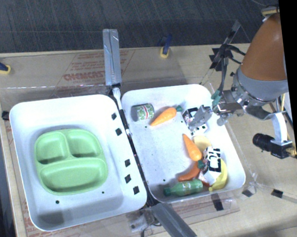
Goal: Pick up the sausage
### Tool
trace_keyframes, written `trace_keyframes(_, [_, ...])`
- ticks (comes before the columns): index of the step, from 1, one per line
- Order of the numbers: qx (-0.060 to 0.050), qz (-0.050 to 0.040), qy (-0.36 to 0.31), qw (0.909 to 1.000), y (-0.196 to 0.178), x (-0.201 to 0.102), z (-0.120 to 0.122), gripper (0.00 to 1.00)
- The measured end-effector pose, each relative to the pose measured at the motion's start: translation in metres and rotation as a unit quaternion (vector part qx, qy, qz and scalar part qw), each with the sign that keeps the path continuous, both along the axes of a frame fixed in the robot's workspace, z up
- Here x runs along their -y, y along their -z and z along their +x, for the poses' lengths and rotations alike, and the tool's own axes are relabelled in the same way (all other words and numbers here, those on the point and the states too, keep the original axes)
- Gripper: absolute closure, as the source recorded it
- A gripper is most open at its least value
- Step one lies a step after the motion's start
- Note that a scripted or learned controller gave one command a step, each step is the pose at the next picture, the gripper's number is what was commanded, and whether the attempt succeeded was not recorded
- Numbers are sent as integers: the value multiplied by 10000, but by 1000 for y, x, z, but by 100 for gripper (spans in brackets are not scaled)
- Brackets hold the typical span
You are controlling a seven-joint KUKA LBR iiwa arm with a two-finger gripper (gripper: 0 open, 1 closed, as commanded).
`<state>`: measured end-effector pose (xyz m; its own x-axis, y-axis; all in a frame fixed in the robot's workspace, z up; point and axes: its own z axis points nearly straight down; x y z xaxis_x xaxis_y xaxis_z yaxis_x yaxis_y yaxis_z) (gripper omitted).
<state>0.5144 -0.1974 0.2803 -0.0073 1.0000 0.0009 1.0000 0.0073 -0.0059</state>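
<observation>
The sausage is a curved orange-brown piece lying near the front of the right bin, between an orange carrot and a green bottle. My gripper hangs over the right bin's back right part, above and behind the sausage and well apart from it. Nothing shows in its grasp. The arm's grey wrist and orange band come in from the right.
The right bin also holds a small green-labelled can, a second carrot, a banana, a black-and-white object and a pale yellow piece. A green divided plate lies in the left bin.
</observation>
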Motion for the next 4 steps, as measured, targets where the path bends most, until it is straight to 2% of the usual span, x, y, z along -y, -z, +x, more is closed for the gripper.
trace_keyframes(1, [-5,9,-291,9996,153,-47,-38,0])
trace_keyframes(2, [12,11,-256,9997,190,-4,-37,0])
trace_keyframes(3, [0,12,-287,9996,182,-4,-36,100])
trace_keyframes(4, [1,15,-294,9996,182,-4,-36,0])
